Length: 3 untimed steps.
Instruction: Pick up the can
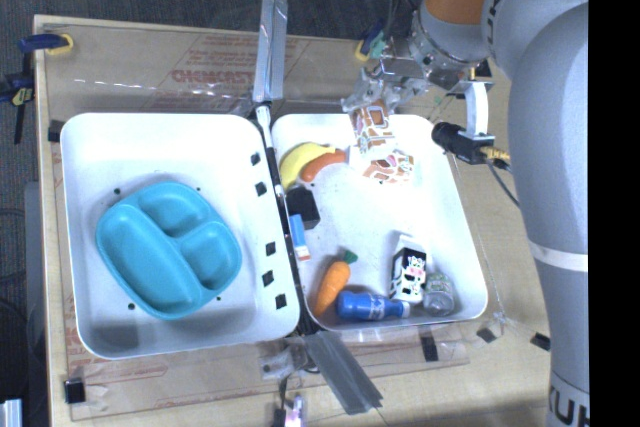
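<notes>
The gripper (372,105) hangs over the far rim of the right bin (455,215), and whether the jaws are released or clenched cannot be told. Just below it, touching or nearly touching the jaws, sits an orange-and-white patterned thing (372,127), possibly the can, though its shape is too blurred to be sure; nothing shows it clearly between the jaws. Just beyond that, a little further from the jaws into the bin, lies a second orange-and-white patterned piece (388,166).

Beside these, away from the arm, one yellow banana (302,157) lies with an orange-red item (322,163) resting against it. Further from the jaws, along the wall shared by the two bins, sits one small black block (301,208) with a thin blue-and-red stick (298,237) next to it.

At the end of the right bin farthest from the jaws lie one orange carrot (331,283) with a green top, one blue bottle (370,306) on its side, one black-and-white cow-print carton (409,273) standing upright, and one crumpled silvery object (438,297) next to the carton.

The left bin (80,215), well apart from the jaws, holds one turquoise divided tray (168,248) with three compartments. Both bins, two in all, rest side by side on the desk (150,65).
</notes>
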Each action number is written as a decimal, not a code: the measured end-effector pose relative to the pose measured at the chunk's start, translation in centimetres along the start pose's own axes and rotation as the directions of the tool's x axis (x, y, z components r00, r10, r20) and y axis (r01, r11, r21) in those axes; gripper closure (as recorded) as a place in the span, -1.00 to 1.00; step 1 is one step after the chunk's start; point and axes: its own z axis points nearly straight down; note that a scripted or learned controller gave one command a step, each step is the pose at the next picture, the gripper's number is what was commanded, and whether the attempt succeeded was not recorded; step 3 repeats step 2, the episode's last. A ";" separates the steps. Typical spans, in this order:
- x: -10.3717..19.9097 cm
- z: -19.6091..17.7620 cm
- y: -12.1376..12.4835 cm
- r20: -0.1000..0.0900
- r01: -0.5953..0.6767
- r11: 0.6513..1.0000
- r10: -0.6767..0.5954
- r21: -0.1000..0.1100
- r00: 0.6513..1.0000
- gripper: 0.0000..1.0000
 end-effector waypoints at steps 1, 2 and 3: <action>3.5 13.1 -5.7 0.001 -0.281 0.960 0.281 0.004 0.960 1.00; 10.0 7.8 -5.4 0.001 -0.477 0.879 0.477 0.004 0.879 1.00; 10.0 7.8 -5.4 0.001 -0.477 0.879 0.477 0.004 0.879 1.00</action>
